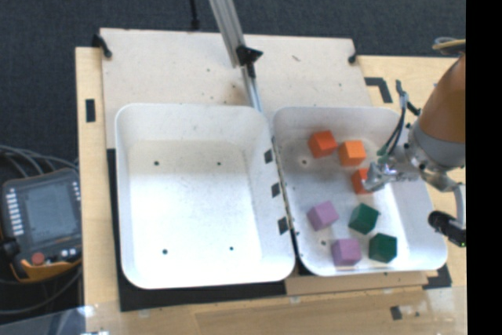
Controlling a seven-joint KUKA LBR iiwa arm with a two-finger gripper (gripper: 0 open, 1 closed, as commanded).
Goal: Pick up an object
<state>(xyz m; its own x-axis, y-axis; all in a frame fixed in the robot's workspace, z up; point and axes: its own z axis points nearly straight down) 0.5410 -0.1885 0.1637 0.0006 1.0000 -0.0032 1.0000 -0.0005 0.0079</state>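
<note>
Broadly, the bench (90, 169) carries two white bins: the left bin (196, 192) and the right bin (408, 251), which holds the blocks. The arm (443, 118) reaches in low over its right side. Two orange cubes (322, 143), two purple (321, 214) and two green (364, 218) lie loose. The claw (375, 176) sits at a red block (358, 181), presumably its target; whether clenched or released, I cannot tell.
</note>
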